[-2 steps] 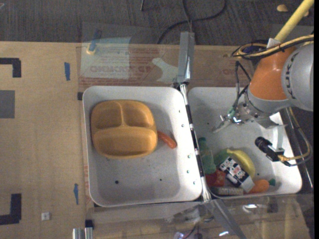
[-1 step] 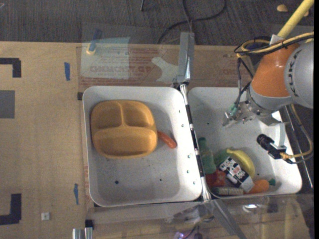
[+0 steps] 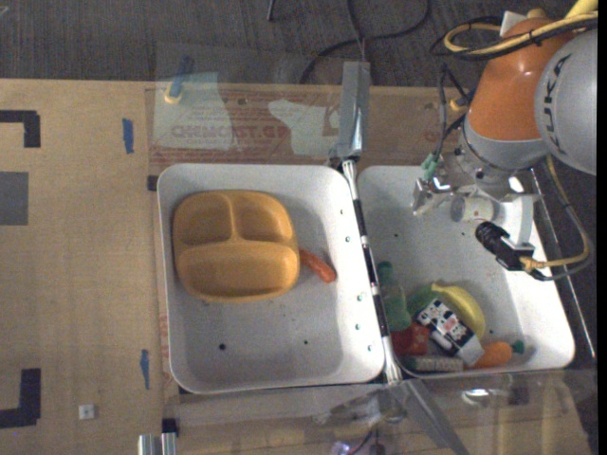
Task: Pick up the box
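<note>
While the arm (image 3: pixel 531 102) reaches in from the three o'clock side, its gripper (image 3: pixel 446 190) hangs over the upper part of the right bin (image 3: pixel 398 207), and whether it is parted or closed cannot be told from this angle; nothing can be seen in its grasp. Black letters reading "KUKA" run along the grey shell at the arm's one o'clock end, beside the orange band. At the bin's six o'clock end lies the box (image 3: pixel 448 328), a small white carton with black and red printing too small to read, well apart from the gripper. A yellow banana (image 3: pixel 465 305) touches it at one o'clock, an orange carrot (image 3: pixel 495 354) sits at its four o'clock, and a red item (image 3: pixel 410 339) and green item (image 3: pixel 389 297) crowd its nine o'clock side. In the left bin (image 3: pixel 266 349), a yellow divided tray (image 3: pixel 233 245) lies at eleven o'clock with a second carrot (image 3: pixel 319 266) touching its three o'clock edge. Faded red lettering on the cardboard sheet (image 3: pixel 237 131) at twelve o'clock is illegible.
</note>
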